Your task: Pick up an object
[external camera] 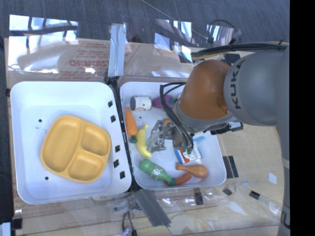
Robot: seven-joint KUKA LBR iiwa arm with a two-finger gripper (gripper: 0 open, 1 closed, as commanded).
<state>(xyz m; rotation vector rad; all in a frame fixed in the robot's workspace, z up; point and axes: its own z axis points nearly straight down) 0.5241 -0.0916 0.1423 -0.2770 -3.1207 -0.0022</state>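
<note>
Grey arm [261,87] w/ KUKA lettering, orange band, black cables.

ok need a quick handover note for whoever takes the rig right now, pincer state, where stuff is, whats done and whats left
Pincer: low in the right bin, nothing visibly held; open or shut not clear.
Right bin items: banana and carrot by its left wall, green bottle and drumstick at the front, white cup at the back.
Left bin: yellow divided tray.
Done: approach.
Left: grasp and lift an object.
</note>
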